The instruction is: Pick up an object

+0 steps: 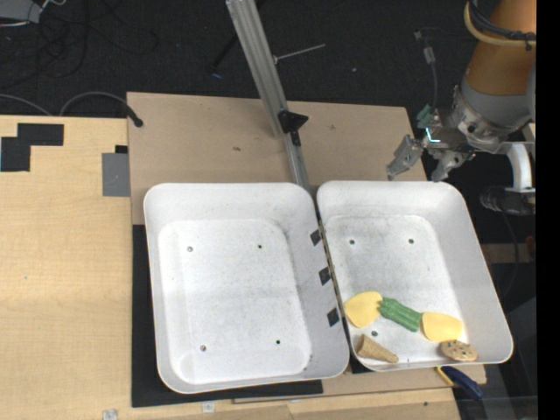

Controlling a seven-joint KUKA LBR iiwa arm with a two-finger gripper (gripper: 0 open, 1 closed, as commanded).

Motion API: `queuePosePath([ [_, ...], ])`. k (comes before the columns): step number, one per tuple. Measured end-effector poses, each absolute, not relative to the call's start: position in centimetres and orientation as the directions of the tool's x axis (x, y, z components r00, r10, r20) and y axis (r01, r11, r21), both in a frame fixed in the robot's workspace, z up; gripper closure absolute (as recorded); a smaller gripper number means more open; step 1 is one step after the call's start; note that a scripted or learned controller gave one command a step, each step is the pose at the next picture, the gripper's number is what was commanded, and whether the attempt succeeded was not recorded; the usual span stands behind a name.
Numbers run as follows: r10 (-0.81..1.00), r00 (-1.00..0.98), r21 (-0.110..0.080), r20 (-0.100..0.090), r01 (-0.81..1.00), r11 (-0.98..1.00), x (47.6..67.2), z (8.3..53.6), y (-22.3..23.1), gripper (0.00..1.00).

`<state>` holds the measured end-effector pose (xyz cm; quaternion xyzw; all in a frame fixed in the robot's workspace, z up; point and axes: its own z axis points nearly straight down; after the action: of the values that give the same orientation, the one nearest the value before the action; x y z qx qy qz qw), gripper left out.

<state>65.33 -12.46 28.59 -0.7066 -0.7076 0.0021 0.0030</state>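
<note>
gripper [420, 160]: metal, above far rim of right bin, fingers spread, gripping nothing | right bin [472, 234]: shallow white, speckled floor | near corner: green ridged toy with two yellow lobes [402, 315], tan cone [376, 349], brown speckled cookie [458, 350] | left bin [166, 234]: white | desk [61, 261]: pale wood

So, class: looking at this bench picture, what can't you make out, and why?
- Gripper, camera view: too small and blurred against the dark floor to read.
- Arm: cut off by the top edge.
- Small cookie-like piece in the right bin: too small to identify.
- Blue-yellow item: partly hidden under that bin's rim.
</note>
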Motion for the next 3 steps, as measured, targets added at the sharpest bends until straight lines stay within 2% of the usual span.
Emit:
queuePosePath([
  [1, 1.0, -0.004, -0.003, 0.0, 1.0, 0.004, 65.4, 28.9, -12.4, 0.0],
  [3, 1.0, 0.0, -0.008, 0.0, 1.0, 0.0, 65.8, 16.6, -13.4, 0.0],
])
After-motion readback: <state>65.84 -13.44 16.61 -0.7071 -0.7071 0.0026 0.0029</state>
